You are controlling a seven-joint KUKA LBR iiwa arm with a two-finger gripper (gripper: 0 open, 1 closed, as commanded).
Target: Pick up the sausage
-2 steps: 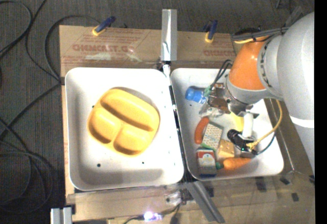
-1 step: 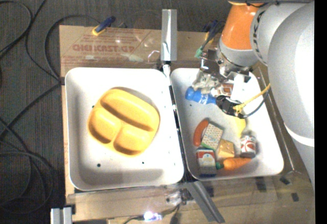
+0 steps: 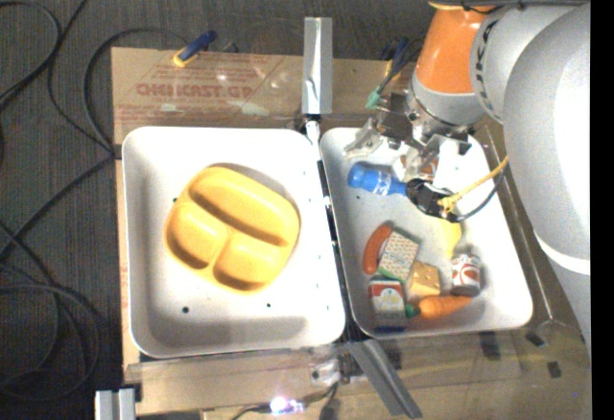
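Your gripper (image 3: 419,162), whose grasp state you cannot tell, hovers above the sausage (image 3: 376,248): probably light, smooth plastic, best pinched across its exposed middle.

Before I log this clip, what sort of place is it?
Probably a robotics lab bench for pick tests: two white bins on it, toy food such as a sausage in the right one, loose cables on grey carpet.

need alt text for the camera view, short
A grey and orange robot arm's gripper hovers over the right white bin, above a blue bottle. Nearer the camera lies the red sausage among small food toys. The left white bin holds a yellow sectioned plate.
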